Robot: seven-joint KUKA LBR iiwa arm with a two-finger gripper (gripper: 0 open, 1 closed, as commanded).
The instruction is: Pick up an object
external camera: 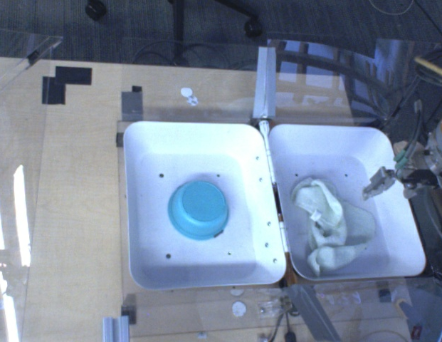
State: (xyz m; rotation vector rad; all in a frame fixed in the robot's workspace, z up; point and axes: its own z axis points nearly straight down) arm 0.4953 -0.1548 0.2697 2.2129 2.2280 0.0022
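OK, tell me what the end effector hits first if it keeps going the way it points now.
The end effector points left and slightly down over the right bin. Likely first contact is the crumpled white cloth, though depth is unclear.

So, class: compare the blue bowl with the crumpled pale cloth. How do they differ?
The blue bowl is round and rigid-looking; the pale cloth is crumpled and shapeless. The bowl lies upside down in the left bin; the cloth lies in the right bin. The bowl is vivid against the white, the cloth nearly blends in. Both lie untouched.
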